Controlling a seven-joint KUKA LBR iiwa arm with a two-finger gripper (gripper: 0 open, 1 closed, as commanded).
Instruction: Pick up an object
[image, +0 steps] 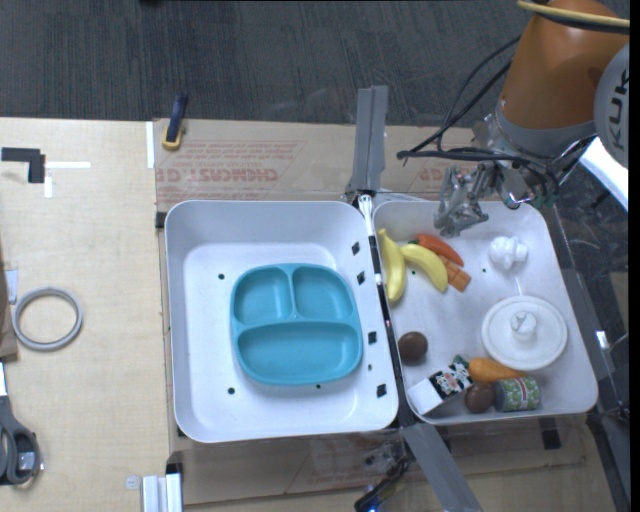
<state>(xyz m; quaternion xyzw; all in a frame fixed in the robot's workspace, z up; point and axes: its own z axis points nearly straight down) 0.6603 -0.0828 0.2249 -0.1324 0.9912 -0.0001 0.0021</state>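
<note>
My gripper (461, 212) hangs over the far left part of the right bin (560, 262), with nothing between its fingers. Just below it lie an orange carrot-like piece (444, 250) and two yellow bananas (410, 266). Further right sits a small white object (508, 252). A round white lid with a knob (524, 331) rests near the bin's right side. Along the near edge are a brown ball (412, 346), a black-and-white carton (446, 384), an orange piece (490, 370), a brown piece (479, 399) and a green can (518, 394).
The left bin (190, 300) holds a blue divided plate (296, 323). A metal divider post (369, 140) stands behind the two bins. On the wooden bench to the left lie a tape ring (44, 318) and scissors (18, 452). Cables trail from the arm's wrist.
</note>
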